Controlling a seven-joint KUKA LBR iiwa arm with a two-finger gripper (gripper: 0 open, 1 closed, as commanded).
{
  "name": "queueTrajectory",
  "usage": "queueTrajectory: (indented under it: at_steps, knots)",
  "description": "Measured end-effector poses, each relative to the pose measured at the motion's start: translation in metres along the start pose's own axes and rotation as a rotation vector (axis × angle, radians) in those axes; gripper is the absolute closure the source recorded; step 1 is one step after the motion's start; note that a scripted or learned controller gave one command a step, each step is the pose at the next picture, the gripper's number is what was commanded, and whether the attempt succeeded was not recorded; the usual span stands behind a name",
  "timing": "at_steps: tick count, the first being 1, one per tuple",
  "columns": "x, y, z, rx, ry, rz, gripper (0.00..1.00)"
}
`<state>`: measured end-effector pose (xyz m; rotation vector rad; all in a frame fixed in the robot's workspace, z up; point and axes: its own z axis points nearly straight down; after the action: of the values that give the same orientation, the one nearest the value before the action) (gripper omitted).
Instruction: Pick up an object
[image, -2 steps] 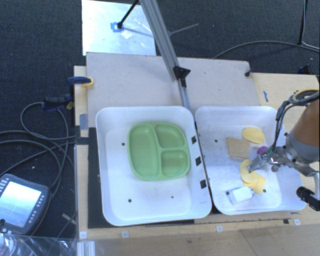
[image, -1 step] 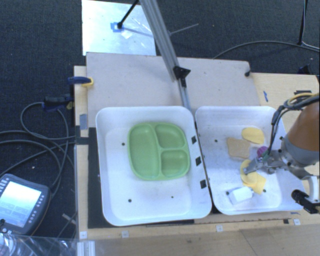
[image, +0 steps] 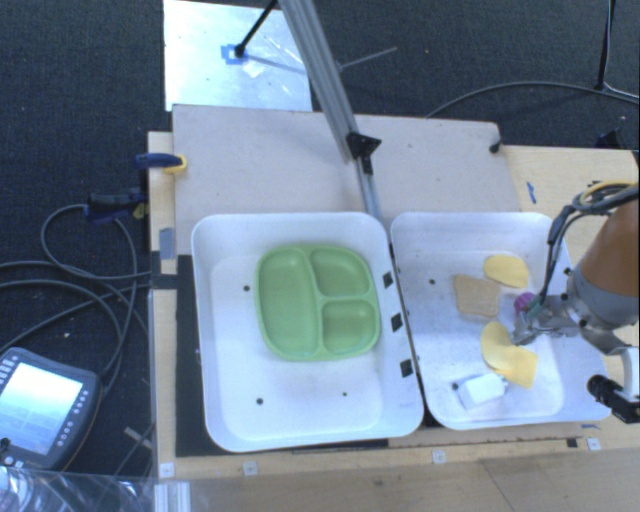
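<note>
yellow chip (image: 497, 345) lies in the right bin (image: 430, 240), touching the gripper (image: 524, 333); jaw state impossible to tell; neighbouring pieces crowd close, so a grasp might slip or snag them.

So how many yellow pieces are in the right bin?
2: one yellow piece near the far side, one nearer the front by the gripper. More may hide under the arm.
</note>
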<state>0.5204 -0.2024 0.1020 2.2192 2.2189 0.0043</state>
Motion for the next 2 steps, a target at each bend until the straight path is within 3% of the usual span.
queueTrajectory:
  at_steps: [2]
  knots:
    - [-0.011, 0.003, -0.112, -0.004, -0.003, -0.006, 1.0]
